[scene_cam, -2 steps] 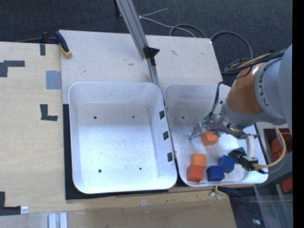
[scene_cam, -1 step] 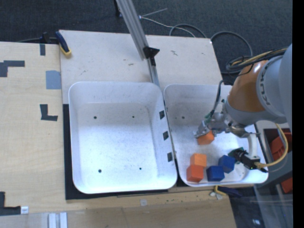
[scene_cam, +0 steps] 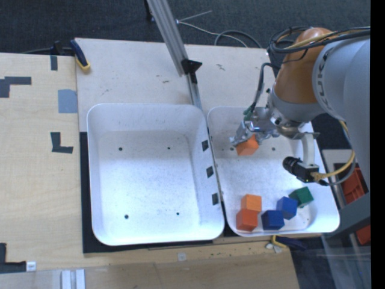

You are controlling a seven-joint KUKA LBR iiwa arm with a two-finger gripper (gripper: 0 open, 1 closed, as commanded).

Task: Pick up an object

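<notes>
Gripping an orange block (scene_cam: pixel 247 146), the hand (scene_cam: pixel 243 138) hovers.

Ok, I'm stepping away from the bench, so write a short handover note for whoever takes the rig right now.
Tool: over the upper part of the right bin, shut on an orange block that sits between its fingers.
Other pieces: two orange blocks, two blue blocks and a green block clustered at the right bin's near edge.
Left bin: white, speckled floor.
Done: one block gripped.
Left: confirm the block is lifted off the floor; height cannot be judged here.
</notes>
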